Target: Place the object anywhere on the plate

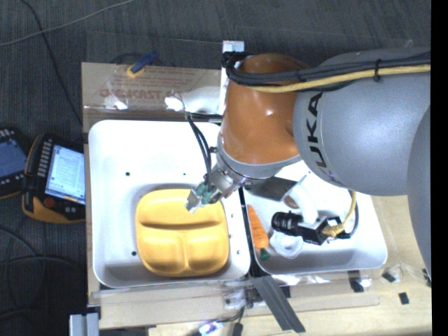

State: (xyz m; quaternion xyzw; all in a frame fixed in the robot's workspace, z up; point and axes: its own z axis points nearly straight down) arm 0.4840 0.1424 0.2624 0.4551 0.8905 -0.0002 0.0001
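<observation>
Two shallow white bins side by side on the bench: left bin (105, 159) and right bin (367, 247). One yellow plate (178, 247), moulded into compartments, in the left bin. One orange carrot-shaped object (260, 235) in the right bin, just beside the wall shared with the left bin, off the plate. One gripper (199, 200) over the plate's upper right rim, close to the yellow surface; impossible to tell whether spread or closed. One handheld screen unit (59, 177) on the floor at left.
</observation>
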